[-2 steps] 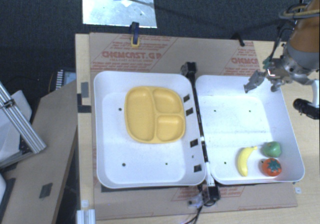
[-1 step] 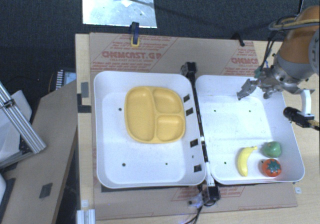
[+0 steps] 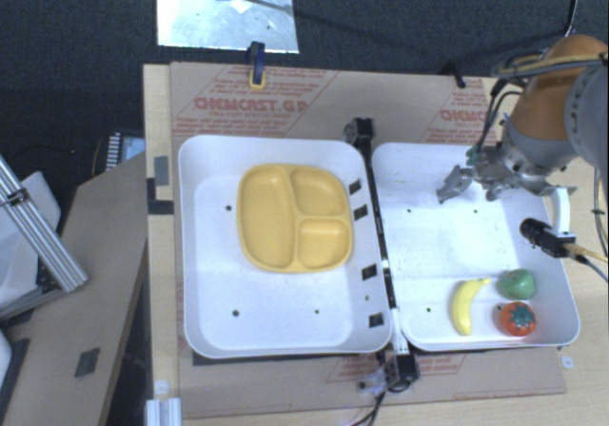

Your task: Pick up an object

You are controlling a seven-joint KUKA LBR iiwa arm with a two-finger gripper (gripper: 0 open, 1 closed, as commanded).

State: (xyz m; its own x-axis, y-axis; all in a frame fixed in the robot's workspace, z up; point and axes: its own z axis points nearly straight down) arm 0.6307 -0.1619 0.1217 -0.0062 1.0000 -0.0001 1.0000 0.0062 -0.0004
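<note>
- Reaching in from the right, the gripper [image 3: 463, 182] hangs over the upper part of the right bin [image 3: 428, 253]; its grey fingers stand spread apart, with nothing between them and nothing visibly touched.
- Above it, the arm [image 3: 557, 101] shows its orange band and grey casing, with dark cables looping beside the wrist.
- Right bin contents: a yellow banana [image 3: 464, 305], a green fruit [image 3: 517, 283] and a red-orange tomato-like fruit [image 3: 517, 319], all gathered in the bin's near right corner.
- The banana lies just left of the other two; the green fruit sits directly above the red one, close enough that I cannot tell whether they touch.
- A small black part [image 3: 542, 237] juts over the right bin's right edge, above the green fruit.
- All three fruits lie well apart from the gripper, below it and to its right, with bare white bin floor between.
- Left bin [image 3: 214, 310] holds a yellow divided plate [image 3: 291, 217] with three compartments, lying flat near the bin's middle.
- Both bins rest on a brown cardboard sheet [image 3: 285, 103] printed with red lettering.
</note>
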